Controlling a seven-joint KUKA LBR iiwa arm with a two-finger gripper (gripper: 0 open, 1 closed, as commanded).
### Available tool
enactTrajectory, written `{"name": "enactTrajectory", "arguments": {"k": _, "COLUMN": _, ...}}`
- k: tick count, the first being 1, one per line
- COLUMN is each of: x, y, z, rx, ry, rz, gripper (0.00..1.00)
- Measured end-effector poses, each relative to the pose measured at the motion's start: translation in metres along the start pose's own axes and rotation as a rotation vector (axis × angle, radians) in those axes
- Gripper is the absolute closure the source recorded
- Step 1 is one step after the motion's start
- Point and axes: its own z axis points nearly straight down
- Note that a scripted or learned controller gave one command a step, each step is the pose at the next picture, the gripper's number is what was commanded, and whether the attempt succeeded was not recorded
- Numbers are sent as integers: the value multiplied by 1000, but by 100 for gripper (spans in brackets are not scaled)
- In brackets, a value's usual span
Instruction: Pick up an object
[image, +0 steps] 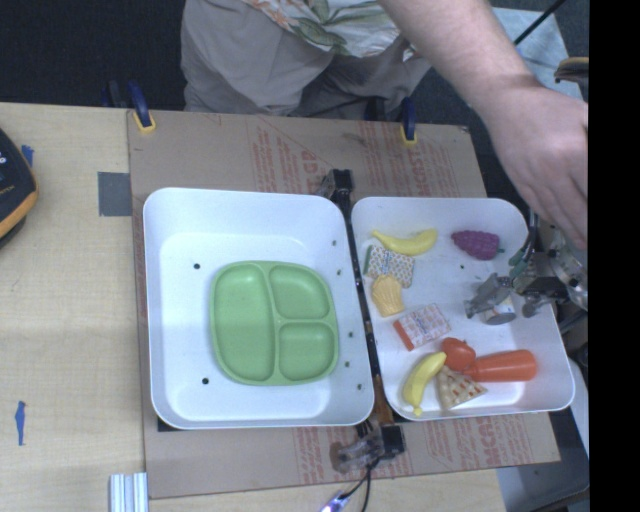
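Green divided plate (273, 322) in white bin (170, 300); yellow bananas (406, 241); purple grapes (477, 243); orange carrot (503, 366)

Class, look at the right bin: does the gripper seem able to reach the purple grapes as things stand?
Probably yes. The gripper sits low in the right bin, and the purple grapes lie just beyond it with bare white floor between. A person's hand hovers above that corner, though.

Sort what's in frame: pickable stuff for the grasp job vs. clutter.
Job:
- gripper, low in right bin
- two toy bananas
- purple grape bunch
- orange carrot
- tomato
- pizza slice
- corn piece
- red-white packet
- checked cracker

Clutter:
- green divided plate in left bin
- person's arm
- blue clamps
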Motion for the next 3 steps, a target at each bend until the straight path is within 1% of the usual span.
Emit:
{"name": "enactTrajectory", "arguments": {"k": 1, "x": -52, "y": 71, "z": 21, "rx": -25, "ry": -10, "rz": 3, "gripper": 0}}
{"name": "enactTrajectory", "arguments": {"k": 2, "x": -32, "y": 139, "z": 124, "rx": -25, "ry": -11, "rz": 0, "gripper": 0}}
{"name": "enactTrajectory", "arguments": {"k": 3, "x": -53, "y": 159, "z": 122, "rx": -26, "ry": -10, "rz": -1, "gripper": 0}}
